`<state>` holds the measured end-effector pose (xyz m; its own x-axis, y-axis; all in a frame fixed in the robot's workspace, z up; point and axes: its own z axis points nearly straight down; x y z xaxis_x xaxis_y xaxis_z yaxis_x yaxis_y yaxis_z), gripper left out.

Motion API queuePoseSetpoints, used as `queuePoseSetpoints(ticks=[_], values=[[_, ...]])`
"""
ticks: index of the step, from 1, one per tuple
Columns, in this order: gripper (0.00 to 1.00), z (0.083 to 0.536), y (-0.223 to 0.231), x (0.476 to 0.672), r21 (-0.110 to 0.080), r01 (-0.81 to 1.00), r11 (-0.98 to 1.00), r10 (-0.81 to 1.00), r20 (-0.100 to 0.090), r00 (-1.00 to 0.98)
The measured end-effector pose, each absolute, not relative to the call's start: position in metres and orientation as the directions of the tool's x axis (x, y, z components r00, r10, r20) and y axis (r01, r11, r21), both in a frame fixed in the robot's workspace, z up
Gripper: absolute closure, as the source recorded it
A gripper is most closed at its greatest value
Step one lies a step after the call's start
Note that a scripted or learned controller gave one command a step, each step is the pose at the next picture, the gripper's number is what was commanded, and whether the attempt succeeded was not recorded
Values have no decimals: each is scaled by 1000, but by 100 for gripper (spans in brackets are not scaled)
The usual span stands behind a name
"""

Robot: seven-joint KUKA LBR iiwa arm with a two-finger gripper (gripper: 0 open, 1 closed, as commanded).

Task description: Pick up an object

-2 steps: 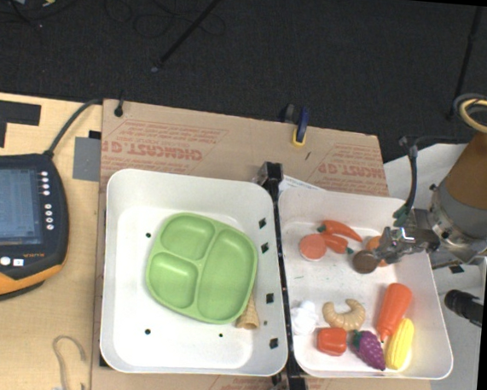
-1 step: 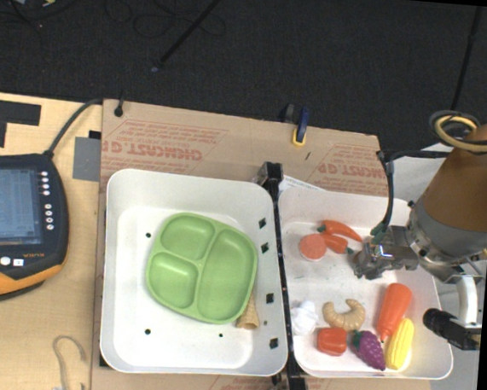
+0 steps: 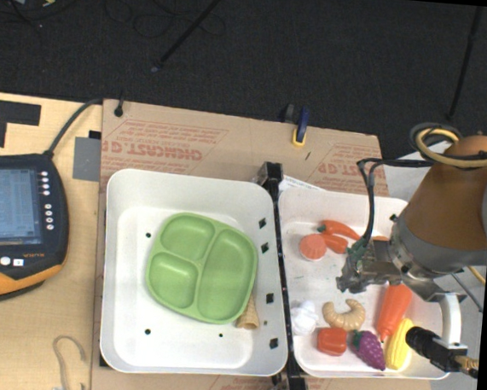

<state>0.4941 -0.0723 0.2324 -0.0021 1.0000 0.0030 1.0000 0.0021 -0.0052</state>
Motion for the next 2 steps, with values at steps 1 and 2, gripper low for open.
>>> queuePoseSetpoints(ticks=[1,2], values=[[100,237,-44,487,-4,1000,2,1000,2,-2],[100,216,-45,489,-7,1000,1,1000,1,-1]])
